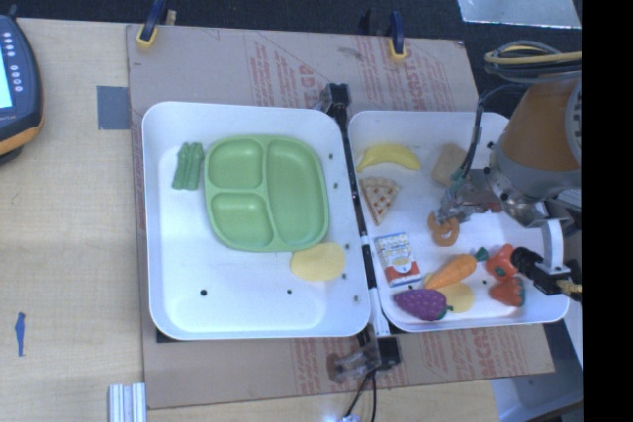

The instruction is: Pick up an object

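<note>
Gripper [457,210] hangs directly above the pretzel [444,229], just right of the pizza slice [379,198]; whether it grips anything cannot be told. Pretzel looks light, rigid, smooth; its outer loop seems the best hold.

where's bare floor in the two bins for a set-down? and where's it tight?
Left bin: open floor along the front, below the green divided plate and yellow chip; also a strip on its left, below the green beans. Right bin: crowded. The gripper is over the pretzel, with carrot, grapes and carton close by.
</note>
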You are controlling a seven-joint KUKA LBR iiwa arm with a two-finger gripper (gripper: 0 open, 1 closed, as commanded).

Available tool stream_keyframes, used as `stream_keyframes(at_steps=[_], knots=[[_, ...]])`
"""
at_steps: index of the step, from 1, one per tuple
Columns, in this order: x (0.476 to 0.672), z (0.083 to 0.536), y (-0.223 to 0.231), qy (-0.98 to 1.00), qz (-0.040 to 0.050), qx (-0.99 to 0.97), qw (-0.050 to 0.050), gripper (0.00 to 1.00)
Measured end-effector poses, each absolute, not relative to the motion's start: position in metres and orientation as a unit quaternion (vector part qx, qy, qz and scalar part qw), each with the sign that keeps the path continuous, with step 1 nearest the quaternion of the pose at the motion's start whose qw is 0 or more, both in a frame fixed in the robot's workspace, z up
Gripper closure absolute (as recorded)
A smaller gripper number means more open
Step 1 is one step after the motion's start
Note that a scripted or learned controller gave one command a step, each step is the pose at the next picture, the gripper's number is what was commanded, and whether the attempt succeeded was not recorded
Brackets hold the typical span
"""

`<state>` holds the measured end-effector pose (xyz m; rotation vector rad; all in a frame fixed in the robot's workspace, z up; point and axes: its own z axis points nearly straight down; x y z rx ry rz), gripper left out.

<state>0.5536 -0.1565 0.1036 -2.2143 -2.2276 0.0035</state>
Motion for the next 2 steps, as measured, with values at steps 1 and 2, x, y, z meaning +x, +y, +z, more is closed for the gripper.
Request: stream_keyframes(at_steps=[1, 2], knots=[[0.534, 0.175, -0.127, -0.709, -0.0011, -0.705, -0.001, 1.0], [0.539, 0.222, -0.048, -0.711, -0.0016, -0.703, 0.0, 1.0]])
